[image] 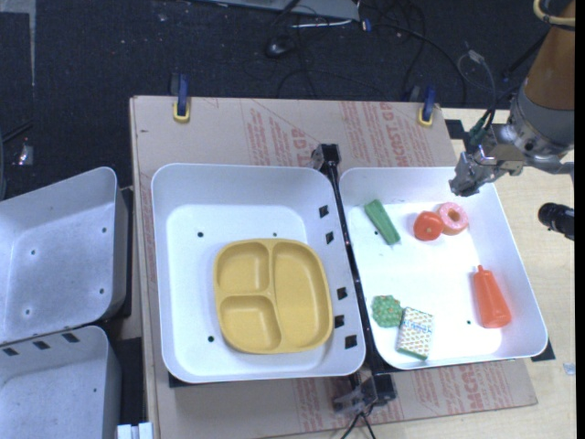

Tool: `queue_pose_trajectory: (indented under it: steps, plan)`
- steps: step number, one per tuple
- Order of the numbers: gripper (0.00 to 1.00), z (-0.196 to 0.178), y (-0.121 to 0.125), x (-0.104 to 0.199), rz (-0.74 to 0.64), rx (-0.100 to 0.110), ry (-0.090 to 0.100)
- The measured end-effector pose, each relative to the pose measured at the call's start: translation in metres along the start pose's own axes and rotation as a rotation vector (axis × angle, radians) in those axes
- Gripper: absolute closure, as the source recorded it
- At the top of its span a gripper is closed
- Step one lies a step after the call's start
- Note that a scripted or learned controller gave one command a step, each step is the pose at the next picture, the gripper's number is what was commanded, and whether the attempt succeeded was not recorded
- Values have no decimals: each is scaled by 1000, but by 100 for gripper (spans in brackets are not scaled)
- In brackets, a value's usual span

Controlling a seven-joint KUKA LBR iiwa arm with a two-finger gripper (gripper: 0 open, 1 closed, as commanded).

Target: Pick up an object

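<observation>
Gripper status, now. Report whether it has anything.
Gripper: cannot be told whether open or closed; it hovers at the right bin's far rim, above the pink ring, with nothing visibly in it.

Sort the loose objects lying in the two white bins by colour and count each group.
Yellow: 1, the divided plate
Green: 2, stick and knobbly lump
Red or orange: 2, ball and bottle
Pink: 1, ring
Patterned: 1, box
Total: 7

Glossy yellow plastic tray (272, 295) in smooth white plastic bin (183, 210).
</observation>
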State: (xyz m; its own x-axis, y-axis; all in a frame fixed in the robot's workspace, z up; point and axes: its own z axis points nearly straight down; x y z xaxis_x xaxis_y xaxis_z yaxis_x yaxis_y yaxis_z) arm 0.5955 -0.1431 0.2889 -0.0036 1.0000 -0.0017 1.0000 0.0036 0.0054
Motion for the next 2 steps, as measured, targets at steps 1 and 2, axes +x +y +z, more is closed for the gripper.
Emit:
queue_pose_trajectory:
  steps: [1, 2]
  plan:
    - [100, 17, -1, 45, -3, 7, 3]
    - [100, 26, 5, 108, -4, 7, 4]
